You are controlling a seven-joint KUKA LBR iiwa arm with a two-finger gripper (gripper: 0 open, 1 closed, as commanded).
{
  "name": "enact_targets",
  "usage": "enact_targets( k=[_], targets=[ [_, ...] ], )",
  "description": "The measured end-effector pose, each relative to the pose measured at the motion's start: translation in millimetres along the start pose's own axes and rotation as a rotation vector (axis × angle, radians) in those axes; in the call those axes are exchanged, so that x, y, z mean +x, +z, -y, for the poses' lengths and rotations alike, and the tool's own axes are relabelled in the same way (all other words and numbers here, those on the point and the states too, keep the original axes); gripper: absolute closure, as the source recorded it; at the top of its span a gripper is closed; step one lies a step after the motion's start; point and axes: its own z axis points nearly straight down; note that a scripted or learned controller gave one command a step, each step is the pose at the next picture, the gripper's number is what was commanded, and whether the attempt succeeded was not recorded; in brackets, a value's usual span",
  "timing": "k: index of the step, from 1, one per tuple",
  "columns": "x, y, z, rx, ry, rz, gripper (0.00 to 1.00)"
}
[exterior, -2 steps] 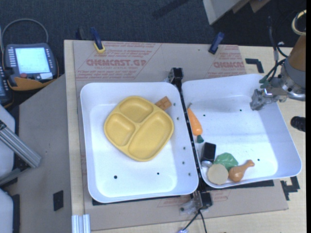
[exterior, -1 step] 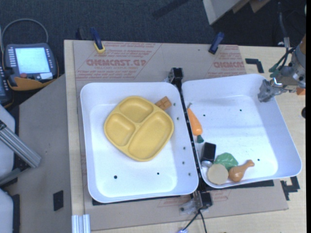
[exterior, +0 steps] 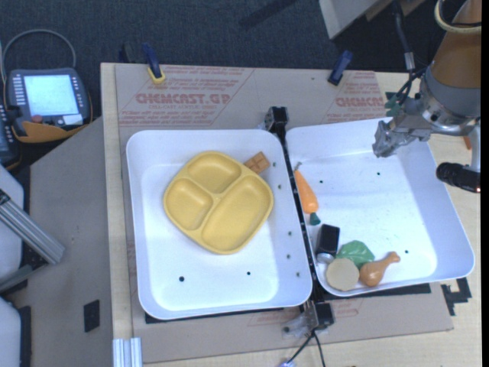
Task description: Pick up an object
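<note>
Grey tool (exterior: 384, 145) hangs over the right bin (exterior: 428, 205), far from the carrot (exterior: 306, 193); grip state unclear.

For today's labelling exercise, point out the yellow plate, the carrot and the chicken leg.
yellow plate (exterior: 218, 202): camera view, centre ridge between its compartments.
carrot (exterior: 306, 193): camera view, middle of its orange body.
chicken leg (exterior: 376, 270): camera view, its thick brown end.

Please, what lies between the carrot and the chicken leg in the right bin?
In the camera view, between the carrot and chicken leg lie a black block and a green piece.
</note>
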Motion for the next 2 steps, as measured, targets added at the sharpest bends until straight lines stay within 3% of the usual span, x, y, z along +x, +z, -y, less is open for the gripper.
enact_targets(
  k=[2],
  targets=[
    [119,18,-4,0.004,0.000,0.000,1.00]
  ],
)
